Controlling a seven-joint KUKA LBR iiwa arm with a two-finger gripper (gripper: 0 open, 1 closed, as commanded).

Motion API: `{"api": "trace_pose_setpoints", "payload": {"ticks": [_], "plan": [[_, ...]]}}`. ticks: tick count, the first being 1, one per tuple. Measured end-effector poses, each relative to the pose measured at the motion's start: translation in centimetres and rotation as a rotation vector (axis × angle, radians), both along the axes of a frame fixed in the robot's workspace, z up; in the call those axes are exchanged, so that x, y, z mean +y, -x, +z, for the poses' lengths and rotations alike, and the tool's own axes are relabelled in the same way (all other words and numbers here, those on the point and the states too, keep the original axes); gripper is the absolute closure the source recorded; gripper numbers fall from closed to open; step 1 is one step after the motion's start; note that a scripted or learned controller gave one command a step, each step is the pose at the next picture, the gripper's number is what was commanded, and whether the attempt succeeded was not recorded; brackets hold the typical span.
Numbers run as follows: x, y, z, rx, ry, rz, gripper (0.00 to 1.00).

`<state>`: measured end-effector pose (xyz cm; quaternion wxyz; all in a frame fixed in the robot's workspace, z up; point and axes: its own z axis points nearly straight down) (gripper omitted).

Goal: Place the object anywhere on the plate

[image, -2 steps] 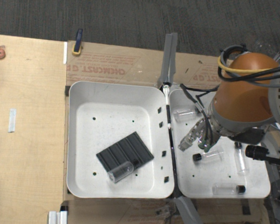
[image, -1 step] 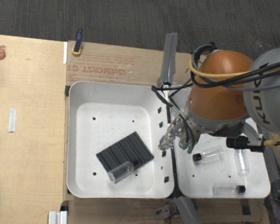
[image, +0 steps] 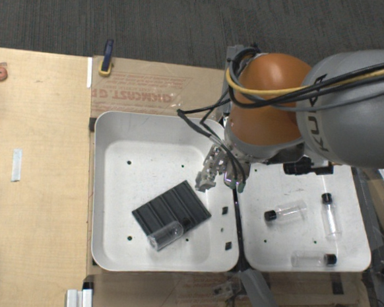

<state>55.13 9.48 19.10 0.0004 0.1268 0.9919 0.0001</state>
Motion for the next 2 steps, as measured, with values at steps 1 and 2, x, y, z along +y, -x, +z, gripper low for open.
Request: {"api": "trace_pose_setpoints", "payload": {"ticks": [1, 2], "plan": [[0.35, 4.94, 10.76, -0.002, 0.0, 0.182, 1.0], [0.34, 4.94, 10.76, -0.002, 0.0, 0.182, 0.0]]}}
